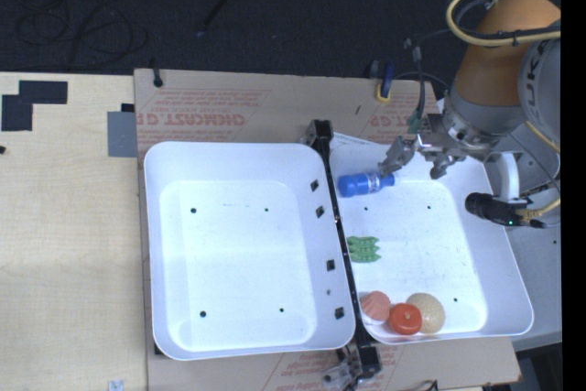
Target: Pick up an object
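My gripper (418, 163) hangs over the back edge of the right bin (499, 288), its two fingers spread open with nothing between them. A blue bottle (363, 184) lies on its side at the bin's back left, just left of and below the left fingertip; I cannot tell whether they touch. A small green pod-like object (363, 249) lies further forward near the divider. In the front left corner sit a red tomato-like ball (405, 319), a pinkish piece (374, 304) and a beige round object (428, 310), packed together.
The left bin (156, 224) stands beside the right one, with a black divider rail (334, 224) between them. Cables and a black fitting (494, 209) hang at the right bin's far right edge. Cardboard (238, 110) lies under both bins.
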`<state>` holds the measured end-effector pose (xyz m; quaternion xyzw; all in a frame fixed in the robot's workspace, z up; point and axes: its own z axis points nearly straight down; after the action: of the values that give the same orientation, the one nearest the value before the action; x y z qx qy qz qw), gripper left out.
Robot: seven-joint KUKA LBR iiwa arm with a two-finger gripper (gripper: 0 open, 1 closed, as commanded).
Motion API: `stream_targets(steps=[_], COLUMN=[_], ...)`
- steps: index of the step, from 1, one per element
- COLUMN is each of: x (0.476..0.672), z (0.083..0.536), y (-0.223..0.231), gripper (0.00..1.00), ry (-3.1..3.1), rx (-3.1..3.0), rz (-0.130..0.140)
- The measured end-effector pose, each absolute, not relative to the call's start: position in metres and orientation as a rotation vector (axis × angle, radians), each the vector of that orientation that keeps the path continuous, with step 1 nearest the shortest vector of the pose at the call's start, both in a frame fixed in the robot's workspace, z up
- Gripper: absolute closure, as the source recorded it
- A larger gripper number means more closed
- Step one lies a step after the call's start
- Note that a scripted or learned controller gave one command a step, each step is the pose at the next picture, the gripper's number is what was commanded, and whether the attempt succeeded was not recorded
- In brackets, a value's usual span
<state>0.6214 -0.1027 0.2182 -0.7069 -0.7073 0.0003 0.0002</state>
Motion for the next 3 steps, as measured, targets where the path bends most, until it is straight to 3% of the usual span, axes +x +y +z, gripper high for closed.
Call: stream_targets(steps=[1,2,3], x=[0.541,0.608,0.542], z=[0.082,0.187,0.136], y=[-0.150,-0.218,-0.213], gripper=[0.00,0.00,0.00], ry=[-2.207,-2.229,-2.213], rx=[-2.225,-2.235,-2.217], rz=[0.006,-0.005,0.007])
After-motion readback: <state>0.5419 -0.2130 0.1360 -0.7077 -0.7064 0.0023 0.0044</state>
